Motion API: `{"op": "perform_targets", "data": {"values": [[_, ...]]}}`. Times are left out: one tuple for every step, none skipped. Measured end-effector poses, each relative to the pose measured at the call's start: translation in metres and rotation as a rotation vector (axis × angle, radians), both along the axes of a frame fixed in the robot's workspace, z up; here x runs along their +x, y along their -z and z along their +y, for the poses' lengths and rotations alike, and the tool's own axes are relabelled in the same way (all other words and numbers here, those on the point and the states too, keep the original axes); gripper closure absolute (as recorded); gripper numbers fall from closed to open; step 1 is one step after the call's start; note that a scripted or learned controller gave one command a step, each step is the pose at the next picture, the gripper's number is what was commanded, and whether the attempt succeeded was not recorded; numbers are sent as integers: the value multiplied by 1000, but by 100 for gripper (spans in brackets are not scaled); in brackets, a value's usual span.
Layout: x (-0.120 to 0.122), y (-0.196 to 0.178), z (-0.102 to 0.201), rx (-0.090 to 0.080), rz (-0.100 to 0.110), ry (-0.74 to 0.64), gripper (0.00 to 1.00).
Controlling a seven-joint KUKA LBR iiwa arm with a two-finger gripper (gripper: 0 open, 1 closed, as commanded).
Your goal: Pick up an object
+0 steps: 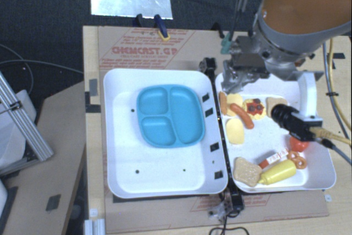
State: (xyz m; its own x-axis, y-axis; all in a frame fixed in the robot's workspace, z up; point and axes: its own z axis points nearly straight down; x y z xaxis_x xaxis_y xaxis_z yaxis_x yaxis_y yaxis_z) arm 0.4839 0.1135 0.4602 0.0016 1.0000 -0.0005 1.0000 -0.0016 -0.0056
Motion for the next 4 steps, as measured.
{"op": "perform_targets", "data": {"values": [[3,-14,2,2,-10,-8,100],[2,101,9,-2,3,-3,100],[2,149,18,0,-3,-3,100],[3,146,17,1,-7,-2,0]]}}
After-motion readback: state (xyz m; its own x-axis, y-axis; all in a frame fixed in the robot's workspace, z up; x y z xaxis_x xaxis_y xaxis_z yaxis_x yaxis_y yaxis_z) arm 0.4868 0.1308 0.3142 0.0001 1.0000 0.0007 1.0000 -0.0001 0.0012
